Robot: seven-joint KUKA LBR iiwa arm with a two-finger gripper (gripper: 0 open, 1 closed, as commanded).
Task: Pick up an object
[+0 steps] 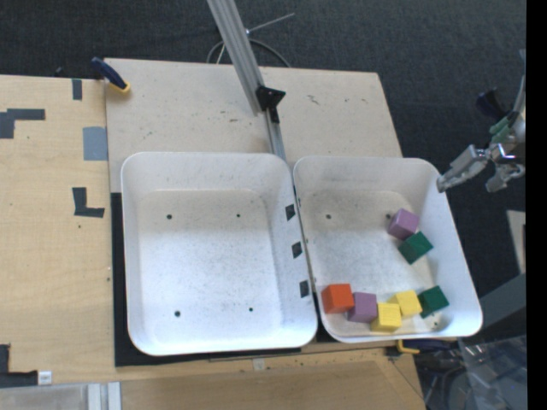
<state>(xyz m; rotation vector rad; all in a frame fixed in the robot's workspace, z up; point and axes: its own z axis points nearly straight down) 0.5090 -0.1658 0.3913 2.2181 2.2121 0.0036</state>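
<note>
Right bin holds seven blocks: two purple, two green, two yellow, one orange.

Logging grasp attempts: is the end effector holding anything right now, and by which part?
Nothing is held. The end effector is at the right bin's upper right rim, apart from the blocks in it.

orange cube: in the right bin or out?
In. The orange cube sits on the floor of the right white bin, near its front-left corner, beside a purple cube.
</note>
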